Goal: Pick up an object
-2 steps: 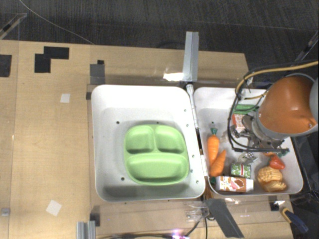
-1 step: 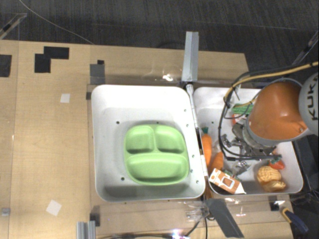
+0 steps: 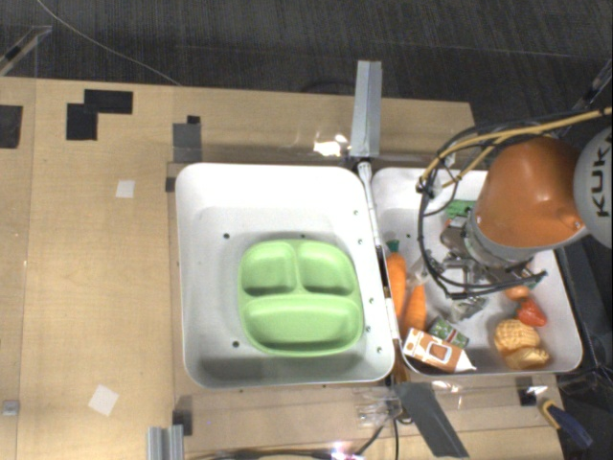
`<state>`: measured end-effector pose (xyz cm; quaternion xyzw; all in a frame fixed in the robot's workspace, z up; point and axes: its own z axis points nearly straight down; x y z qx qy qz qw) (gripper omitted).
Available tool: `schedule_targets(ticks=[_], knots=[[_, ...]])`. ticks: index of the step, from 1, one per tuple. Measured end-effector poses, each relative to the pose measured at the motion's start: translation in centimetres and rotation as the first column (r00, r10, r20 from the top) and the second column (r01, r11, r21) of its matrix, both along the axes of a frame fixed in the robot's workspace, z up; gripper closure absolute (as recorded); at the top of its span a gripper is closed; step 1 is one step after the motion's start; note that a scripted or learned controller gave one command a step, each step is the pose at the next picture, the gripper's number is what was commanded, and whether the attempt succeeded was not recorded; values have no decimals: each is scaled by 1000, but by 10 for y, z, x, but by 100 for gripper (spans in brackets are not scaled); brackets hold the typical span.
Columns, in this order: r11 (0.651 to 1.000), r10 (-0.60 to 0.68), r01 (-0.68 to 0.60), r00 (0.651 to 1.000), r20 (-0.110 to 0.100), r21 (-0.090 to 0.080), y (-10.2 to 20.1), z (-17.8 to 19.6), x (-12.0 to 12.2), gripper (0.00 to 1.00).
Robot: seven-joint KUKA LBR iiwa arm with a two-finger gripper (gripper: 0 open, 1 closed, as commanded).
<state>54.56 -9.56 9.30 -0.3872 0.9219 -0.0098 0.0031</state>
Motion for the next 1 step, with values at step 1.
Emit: schedule_targets(ticks=[1], knots=[[994, 107, -107, 994, 18, 3, 1, 0, -19, 0]])
